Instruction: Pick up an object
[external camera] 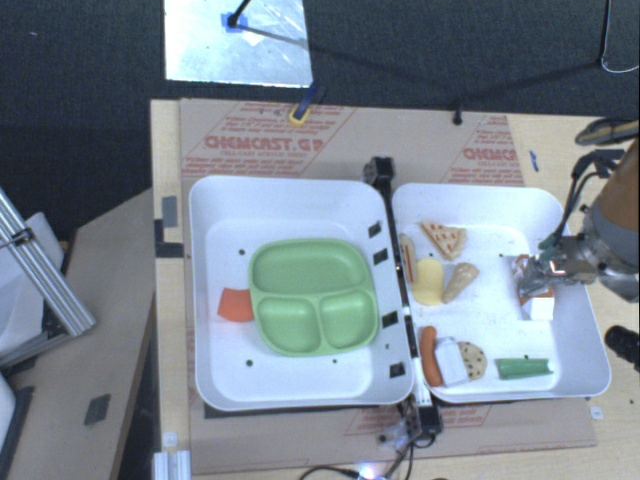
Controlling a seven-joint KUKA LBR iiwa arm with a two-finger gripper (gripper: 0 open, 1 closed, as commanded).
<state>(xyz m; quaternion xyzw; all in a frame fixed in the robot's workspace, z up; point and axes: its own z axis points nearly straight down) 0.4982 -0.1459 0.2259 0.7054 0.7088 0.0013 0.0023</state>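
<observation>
Arm [615, 223] cut off at right edge; tool [535, 278] blurred

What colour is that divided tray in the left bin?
Light green; the divided tray shows clearly in the overhead camera view.

Evenly and fairly brightly lit from overhead, with soft, faint shadows only. Strong glare off the foil sheet [238, 28] at 12 o'clock; white bins [300, 193] near washed out. Grainy and slightly soft throughout, small food pieces lacking crisp edges. Dark, noisy carpet [70, 78] toward 10 o'clock.
</observation>
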